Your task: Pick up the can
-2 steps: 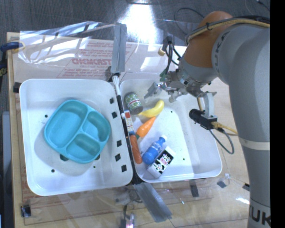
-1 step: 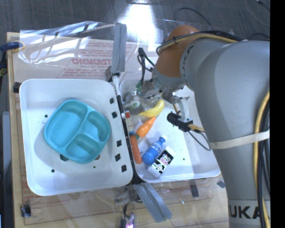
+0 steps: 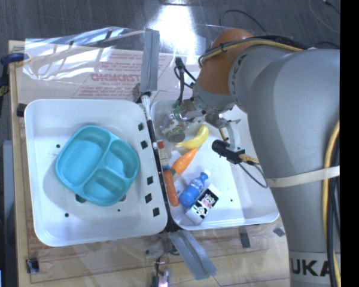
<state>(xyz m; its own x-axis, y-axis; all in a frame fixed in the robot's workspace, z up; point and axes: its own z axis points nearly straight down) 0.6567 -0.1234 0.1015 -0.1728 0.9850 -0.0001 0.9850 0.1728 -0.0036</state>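
The can (image 3: 172,127) lies near the far end of the right bin (image 3: 251,211), just beside the banana (image 3: 194,138), under the gripper (image 3: 182,113) whose jaws I cannot tell; likely light, stiff, slippery, best squeezed across its round sides.

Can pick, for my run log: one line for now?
gripper low in right bin | over can | banana beside | grasp unconfirmed
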